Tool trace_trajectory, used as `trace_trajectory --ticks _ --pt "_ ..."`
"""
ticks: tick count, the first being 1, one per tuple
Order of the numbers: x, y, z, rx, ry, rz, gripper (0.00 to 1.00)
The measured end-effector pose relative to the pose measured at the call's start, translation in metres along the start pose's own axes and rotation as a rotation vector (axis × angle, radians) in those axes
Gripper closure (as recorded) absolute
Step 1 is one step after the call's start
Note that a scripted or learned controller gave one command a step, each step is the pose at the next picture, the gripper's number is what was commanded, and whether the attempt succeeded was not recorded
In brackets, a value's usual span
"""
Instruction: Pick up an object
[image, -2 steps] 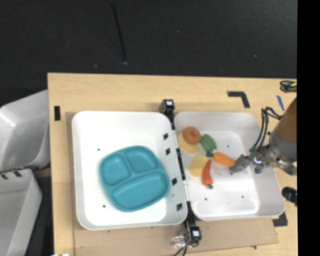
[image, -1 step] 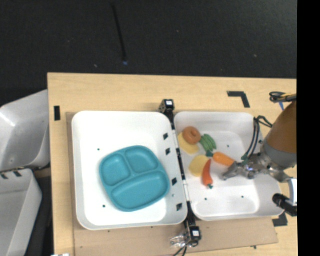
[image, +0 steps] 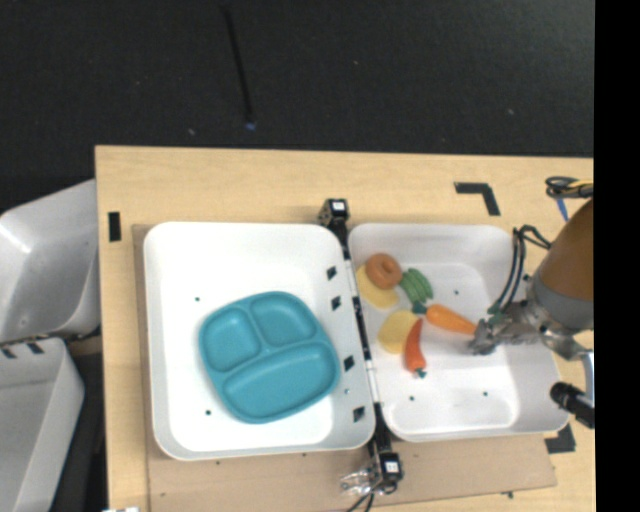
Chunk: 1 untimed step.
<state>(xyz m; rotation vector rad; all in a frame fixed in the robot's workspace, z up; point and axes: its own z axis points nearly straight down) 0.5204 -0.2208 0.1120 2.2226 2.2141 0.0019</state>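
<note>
Camera view: claw (image: 484, 338) low beside orange carrot (image: 449, 320).

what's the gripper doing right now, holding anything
Gripper: down in the right bin beside the carrot; nothing seen held, and open or closed cannot be told.
</note>
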Motion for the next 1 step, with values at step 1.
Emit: trace_trajectory --ticks 1 --pt "-0.0032 -0.0019 -0.0638 -0.004 -0.001 -0.006 1.00"
